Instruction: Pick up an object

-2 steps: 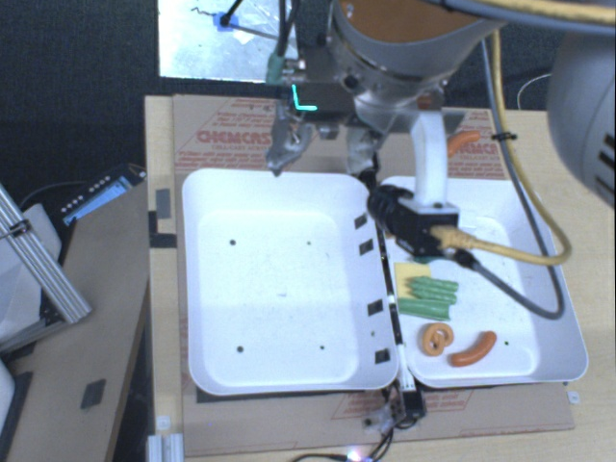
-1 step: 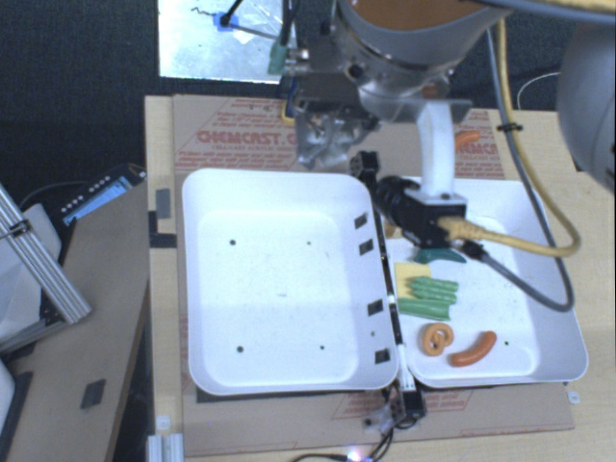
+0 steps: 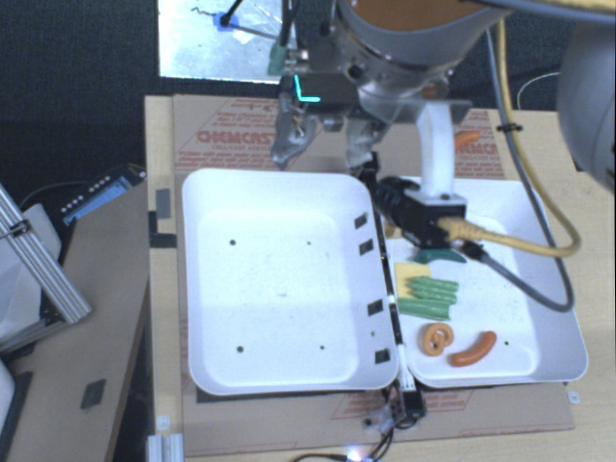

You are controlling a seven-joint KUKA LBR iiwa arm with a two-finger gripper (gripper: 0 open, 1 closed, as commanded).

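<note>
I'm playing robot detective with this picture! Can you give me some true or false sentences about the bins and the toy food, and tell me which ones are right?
1. The toy food lies in the right bin. True.
2. The sausage sits in the left bin. False: it lies in the right bin, near the front edge.
3. The green beans lie behind the pretzel, farther from the front edge. True.
4. The gripper is holding the pretzel. False: the gripper is up above the back rim of the left bin, and the pretzel lies in the right bin.
5. The two bins stand side by side. True.
</note>
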